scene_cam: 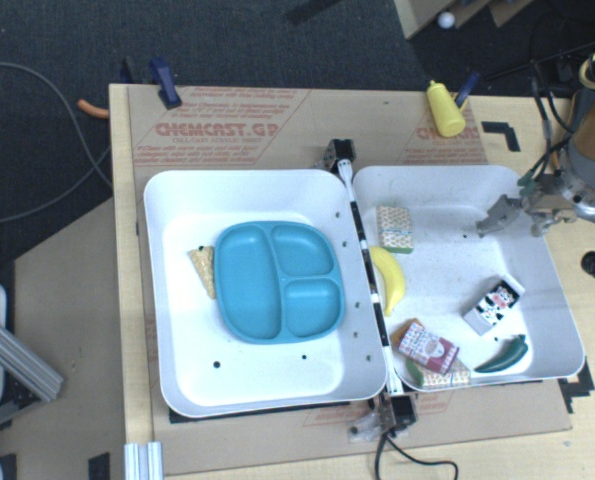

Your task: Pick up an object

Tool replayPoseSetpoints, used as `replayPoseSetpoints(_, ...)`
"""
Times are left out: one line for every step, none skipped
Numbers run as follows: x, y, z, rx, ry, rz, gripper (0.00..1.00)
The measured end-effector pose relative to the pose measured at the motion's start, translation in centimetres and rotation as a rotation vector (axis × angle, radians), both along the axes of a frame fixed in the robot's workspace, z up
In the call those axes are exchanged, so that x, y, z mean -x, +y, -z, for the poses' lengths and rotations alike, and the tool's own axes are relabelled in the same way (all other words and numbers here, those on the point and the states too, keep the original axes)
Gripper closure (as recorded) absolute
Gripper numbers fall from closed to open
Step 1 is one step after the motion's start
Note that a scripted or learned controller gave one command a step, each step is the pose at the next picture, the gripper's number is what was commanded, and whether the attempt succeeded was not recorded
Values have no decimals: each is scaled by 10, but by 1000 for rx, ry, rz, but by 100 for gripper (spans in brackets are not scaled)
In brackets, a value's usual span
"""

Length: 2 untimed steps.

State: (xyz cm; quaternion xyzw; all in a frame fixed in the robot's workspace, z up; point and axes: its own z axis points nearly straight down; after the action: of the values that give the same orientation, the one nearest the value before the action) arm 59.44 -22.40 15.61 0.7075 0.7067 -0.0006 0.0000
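The right bin (447,183) holds several small objects. A yellow banana (389,276) lies by its left wall, with a pale patterned packet (395,226) just above it. A black-and-white carton (494,304), a red box (427,346) and a dark green pepper (502,354) lie toward the front. My gripper (517,218) hangs over the bin's back right part. Its grey fingers (491,217) are spread open with nothing between them. It sits above and right of the carton, touching no object.
The left bin (177,348) holds a blue divided plate (277,280) with a tan cracker-like piece (203,266) at its left edge. A yellow clamp (444,109) and a blue clamp (163,81) stand on the bench behind the bins. Cables hang near the arm.
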Motion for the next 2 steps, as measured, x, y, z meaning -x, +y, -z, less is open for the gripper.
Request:
replayPoseSetpoints(-72,39,73,-2,-1,-2,0)
replayPoseSetpoints(12,10,72,-5,2,-2,0)
